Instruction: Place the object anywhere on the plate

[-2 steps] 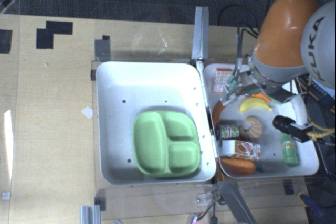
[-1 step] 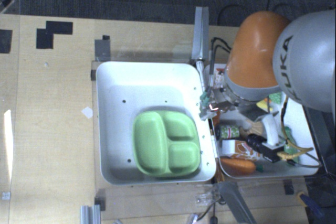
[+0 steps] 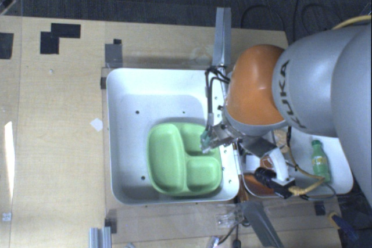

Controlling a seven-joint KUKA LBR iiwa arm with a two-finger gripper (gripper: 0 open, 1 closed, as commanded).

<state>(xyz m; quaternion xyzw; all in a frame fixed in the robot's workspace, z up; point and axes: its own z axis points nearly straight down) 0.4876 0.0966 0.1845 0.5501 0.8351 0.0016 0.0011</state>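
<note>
The green plate (image 3: 174,160), split into 3 sections, sits in the left bin (image 3: 125,125). The gripper (image 3: 210,141) hangs at its right edge. A green bottle (image 3: 318,161) lies in the right bin, so a release now may put nothing on the plate.

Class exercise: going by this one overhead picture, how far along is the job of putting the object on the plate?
Done: the gripper has reached the right edge of the green divided plate in the left bin. In hand: something small and pale-green seems to sit at the fingertips, too blurred to confirm. Left: nothing visibly rests on the plate, so the placing is not yet done.
</note>
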